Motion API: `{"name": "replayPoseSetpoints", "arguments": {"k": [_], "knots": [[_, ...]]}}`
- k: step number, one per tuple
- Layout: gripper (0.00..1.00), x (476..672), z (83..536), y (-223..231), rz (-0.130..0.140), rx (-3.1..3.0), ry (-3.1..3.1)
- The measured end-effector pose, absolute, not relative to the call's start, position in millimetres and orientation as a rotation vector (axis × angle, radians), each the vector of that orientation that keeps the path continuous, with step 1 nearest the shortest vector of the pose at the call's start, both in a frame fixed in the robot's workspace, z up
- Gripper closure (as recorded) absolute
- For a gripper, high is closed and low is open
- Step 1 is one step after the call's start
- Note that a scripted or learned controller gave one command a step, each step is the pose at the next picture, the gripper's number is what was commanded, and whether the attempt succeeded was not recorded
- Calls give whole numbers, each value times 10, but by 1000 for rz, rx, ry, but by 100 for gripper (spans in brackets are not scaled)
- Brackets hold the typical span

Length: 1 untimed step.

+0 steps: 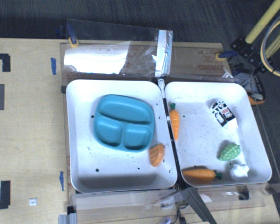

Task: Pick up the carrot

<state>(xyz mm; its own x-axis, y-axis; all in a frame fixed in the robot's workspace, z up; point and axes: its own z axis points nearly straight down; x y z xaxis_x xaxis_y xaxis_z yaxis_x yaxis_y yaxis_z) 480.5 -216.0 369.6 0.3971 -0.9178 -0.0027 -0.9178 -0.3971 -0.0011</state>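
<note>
Carrots are lying in two places, both in the right bin [252,125]. The first carrot [175,123] is resting lengthwise against that bin's left wall, just beside the divide between the bins, with its green top pointing toward the far side. The second carrot [199,174] is lying crosswise along the near wall, its green top pointing right toward a small white object [239,171] in the near right corner. A green knobbly item [229,151] is sitting just above that white object, and a small black-and-white carton [222,113] is lying tilted near the far right corner; its markings are looking like a cow-style pattern, with any lettering too blurred to read.

The left bin [79,125] is holding a blue divided plate [124,122], and an orange-brown piece of food [156,154] is lying near the bin's near right corner, just off the plate's edge.

Behind the right bin, a brown board [200,59] on the desk [23,139] is carrying reddish print that is too faint to make out.

Whether the hand is released or clenched cannot be told.
</note>
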Motion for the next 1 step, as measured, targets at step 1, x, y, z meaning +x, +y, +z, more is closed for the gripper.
{"name": "replayPoseSetpoints", "arguments": {"k": [1], "knots": [[100,4806,3683,-2124,0,-2798,1422]]}}
